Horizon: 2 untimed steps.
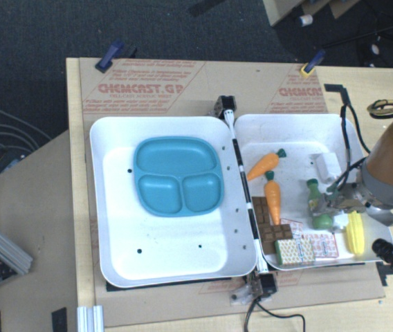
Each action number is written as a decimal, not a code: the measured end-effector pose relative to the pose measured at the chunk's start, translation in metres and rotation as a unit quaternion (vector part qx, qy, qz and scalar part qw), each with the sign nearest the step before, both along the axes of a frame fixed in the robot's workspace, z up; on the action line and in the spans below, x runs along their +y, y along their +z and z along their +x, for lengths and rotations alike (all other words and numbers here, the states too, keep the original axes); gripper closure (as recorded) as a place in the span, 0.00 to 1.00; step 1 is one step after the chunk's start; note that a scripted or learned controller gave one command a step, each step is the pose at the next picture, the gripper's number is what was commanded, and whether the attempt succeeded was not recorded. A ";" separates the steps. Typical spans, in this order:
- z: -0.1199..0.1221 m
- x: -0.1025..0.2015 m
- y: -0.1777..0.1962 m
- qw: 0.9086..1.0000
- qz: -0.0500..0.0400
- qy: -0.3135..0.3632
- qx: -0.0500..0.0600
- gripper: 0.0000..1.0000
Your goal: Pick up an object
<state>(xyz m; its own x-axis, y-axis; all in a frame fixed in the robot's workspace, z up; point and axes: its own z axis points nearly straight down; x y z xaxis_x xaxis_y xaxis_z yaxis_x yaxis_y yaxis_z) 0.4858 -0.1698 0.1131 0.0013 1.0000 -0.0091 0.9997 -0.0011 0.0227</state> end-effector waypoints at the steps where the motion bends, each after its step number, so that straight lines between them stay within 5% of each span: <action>1: 0.097 0.058 -0.021 1.000 0.005 0.001 0.011 1.00; 2: 0.097 0.057 -0.020 1.000 0.005 0.001 0.011 0.00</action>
